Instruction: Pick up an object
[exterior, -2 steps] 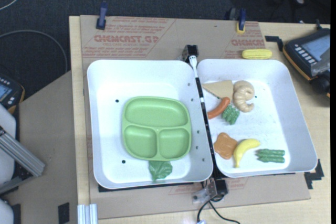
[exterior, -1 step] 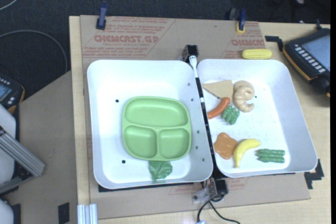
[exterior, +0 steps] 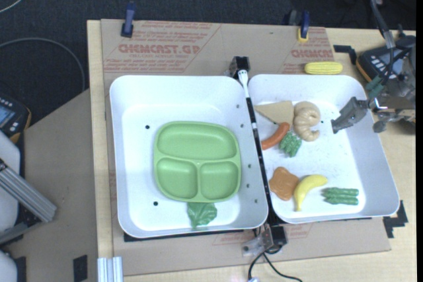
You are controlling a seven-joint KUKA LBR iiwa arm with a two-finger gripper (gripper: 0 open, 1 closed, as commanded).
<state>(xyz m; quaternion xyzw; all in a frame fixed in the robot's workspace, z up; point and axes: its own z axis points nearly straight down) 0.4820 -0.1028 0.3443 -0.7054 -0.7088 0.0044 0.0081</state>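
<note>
The right bin (exterior: 370,168) holds several toy foods: a tan wedge (exterior: 276,111), a croissant (exterior: 306,120), an orange sausage (exterior: 274,137), a broccoli piece (exterior: 290,144), a slice of toast (exterior: 283,183), a banana (exterior: 307,188) and green beans (exterior: 340,195). My gripper (exterior: 342,121) hangs over the right bin's upper right part, just right of the croissant and apart from it. Nothing shows in its grasp.
The left bin (exterior: 129,142) bears a green divided plate (exterior: 197,160) with a lettuce leaf (exterior: 201,213) below it. A yellow corn cob (exterior: 323,67) lies on the board behind the right bin. Blue clamps (exterior: 127,20) hold the board's far edge.
</note>
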